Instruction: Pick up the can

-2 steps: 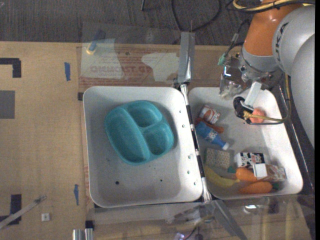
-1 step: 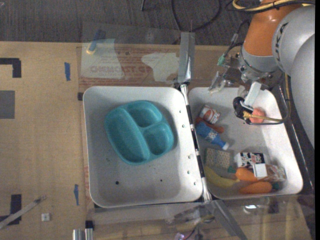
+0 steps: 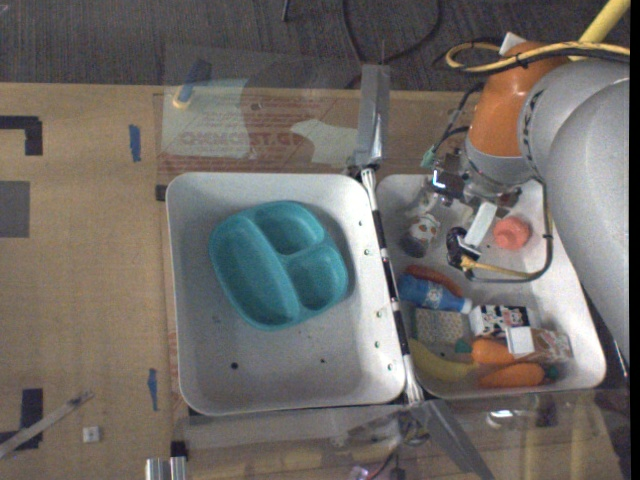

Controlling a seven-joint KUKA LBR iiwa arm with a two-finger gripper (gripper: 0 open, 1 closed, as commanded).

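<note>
left shallow white bin [image 3: 190, 368]: teal sectioned plastic plate [image 3: 279, 264] inside | right shallow white bin [image 3: 585, 363]: small patterned can [image 3: 421, 233] at far left, pink round object [image 3: 511, 232] right of it, yellow banana [image 3: 440, 365] at near edge

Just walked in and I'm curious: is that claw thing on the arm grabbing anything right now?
Tool: over the right bin, above the can; whether it grips anything cannot be told.

The grey arm [image 3: 590, 158] reaches in from the right, its orange band bent downward, with the gripper [image 3: 452, 200] lowered.
</note>
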